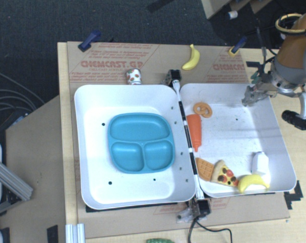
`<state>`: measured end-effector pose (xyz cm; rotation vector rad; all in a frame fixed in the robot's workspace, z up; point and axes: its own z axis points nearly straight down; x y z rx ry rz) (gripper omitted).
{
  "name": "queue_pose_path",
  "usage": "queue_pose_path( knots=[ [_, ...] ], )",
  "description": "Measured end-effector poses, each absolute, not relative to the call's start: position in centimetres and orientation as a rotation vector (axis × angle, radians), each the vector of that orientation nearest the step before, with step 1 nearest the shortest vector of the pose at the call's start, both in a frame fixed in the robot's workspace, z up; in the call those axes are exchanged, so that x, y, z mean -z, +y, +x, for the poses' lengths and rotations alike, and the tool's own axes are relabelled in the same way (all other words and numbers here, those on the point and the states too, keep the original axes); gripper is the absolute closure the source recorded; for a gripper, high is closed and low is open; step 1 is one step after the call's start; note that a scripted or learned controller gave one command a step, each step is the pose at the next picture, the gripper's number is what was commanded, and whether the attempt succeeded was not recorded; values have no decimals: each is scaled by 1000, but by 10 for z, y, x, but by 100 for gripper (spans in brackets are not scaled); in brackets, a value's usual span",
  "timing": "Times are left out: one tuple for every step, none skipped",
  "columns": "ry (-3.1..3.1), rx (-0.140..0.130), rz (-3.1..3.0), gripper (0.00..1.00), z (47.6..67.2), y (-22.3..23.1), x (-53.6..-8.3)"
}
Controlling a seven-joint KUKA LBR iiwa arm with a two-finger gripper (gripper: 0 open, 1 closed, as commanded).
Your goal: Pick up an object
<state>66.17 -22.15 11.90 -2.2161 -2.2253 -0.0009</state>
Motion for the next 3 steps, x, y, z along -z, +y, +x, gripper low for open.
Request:
queue_pose_path(
  knots=[
    [-2229,1,-2217,100,662,-221,-130],
    [-2224,3,-2221,100,663,-165,-199],
    [-2223,2,-2221,100,667,-115,-249]
  ],
)
